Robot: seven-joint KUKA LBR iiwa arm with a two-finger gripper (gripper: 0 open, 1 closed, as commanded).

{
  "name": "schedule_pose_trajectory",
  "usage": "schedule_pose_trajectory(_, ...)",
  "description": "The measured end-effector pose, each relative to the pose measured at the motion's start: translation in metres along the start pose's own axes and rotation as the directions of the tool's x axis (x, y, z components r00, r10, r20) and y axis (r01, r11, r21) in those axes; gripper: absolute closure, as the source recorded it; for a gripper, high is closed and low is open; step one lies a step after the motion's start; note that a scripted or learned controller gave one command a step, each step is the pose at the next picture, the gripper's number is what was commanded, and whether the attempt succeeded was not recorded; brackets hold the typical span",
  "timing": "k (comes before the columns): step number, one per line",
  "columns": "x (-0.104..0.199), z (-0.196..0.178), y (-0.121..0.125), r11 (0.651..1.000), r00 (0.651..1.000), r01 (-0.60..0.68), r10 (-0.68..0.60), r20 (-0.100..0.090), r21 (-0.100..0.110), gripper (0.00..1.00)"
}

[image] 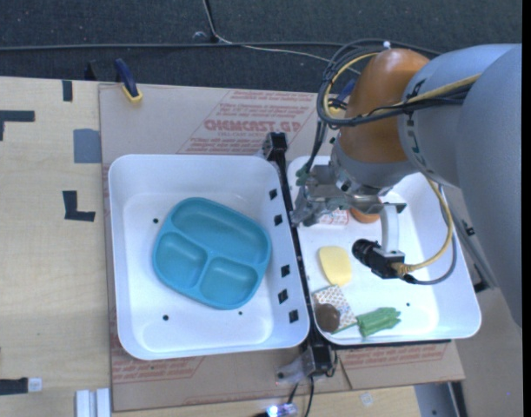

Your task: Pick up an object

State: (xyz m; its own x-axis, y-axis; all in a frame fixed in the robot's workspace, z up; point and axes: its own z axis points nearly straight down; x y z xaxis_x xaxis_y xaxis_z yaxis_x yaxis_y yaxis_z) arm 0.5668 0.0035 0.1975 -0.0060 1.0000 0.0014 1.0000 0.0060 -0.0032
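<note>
A cardboard-covered bench is bearing two white bins. The gripper is hanging over the right bin, above a yellow piece, a brown object and a green one. A blue divided plate is lying in the left bin.

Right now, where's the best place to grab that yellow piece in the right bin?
Probably across the narrow width of the yellow piece, coming straight down from above: it lies flat on the right bin floor, with bare floor on both long sides.
</note>
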Motion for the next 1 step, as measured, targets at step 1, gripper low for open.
schedule_pose_trajectory(1, 0.0503, -0.0116, -0.0214, 1.000, 1.000, 0.001, -0.001, -0.001, 0.000, 1.00)
